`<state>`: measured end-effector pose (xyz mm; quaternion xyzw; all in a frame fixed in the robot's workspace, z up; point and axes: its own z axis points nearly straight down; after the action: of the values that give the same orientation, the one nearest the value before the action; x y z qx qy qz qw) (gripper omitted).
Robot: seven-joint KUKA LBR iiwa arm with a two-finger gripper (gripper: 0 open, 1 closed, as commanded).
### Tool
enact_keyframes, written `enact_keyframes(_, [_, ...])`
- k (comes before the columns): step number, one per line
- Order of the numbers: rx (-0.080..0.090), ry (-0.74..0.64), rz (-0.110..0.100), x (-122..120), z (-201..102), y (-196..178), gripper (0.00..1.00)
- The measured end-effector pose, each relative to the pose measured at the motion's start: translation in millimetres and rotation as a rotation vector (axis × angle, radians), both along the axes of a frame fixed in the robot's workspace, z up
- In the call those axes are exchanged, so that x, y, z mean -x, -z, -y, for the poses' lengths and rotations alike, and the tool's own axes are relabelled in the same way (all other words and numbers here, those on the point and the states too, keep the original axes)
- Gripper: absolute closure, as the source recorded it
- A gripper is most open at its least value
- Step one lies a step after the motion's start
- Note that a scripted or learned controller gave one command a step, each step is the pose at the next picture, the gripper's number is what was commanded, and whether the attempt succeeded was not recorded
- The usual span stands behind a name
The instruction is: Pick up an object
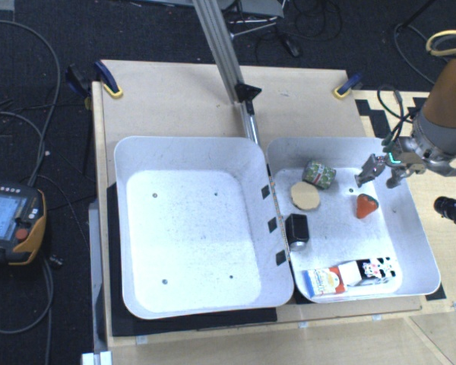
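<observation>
My gripper [382, 172] hangs over the right bin's far right part, its two fingers spread apart with nothing between them. Just below it lies a red strawberry-like object [366, 205]. A green can [319, 174] lies on its side to the left of the gripper. Beside the can sits a round tan disc [305, 197], and a small black block [297, 228] rests near the bin's left wall. A milk carton [348, 276] lies flat along the bin's near edge.
The left bin [190, 226] stands beside the right bin [410, 226], their walls touching in the middle. A slanted metal pole [220, 40] rises from the bench's back. Yellow clamps [110, 88] hold the bench corners.
</observation>
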<state>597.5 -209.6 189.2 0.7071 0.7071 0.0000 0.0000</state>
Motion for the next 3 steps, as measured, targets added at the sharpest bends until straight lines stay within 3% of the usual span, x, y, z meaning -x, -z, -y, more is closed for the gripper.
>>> enact_keyframes(1, [0.000,0.000,0.000,0,0,0,0.00])
enact_keyframes(3, [0.000,0.000,0.001,-6,-3,101,0.00])
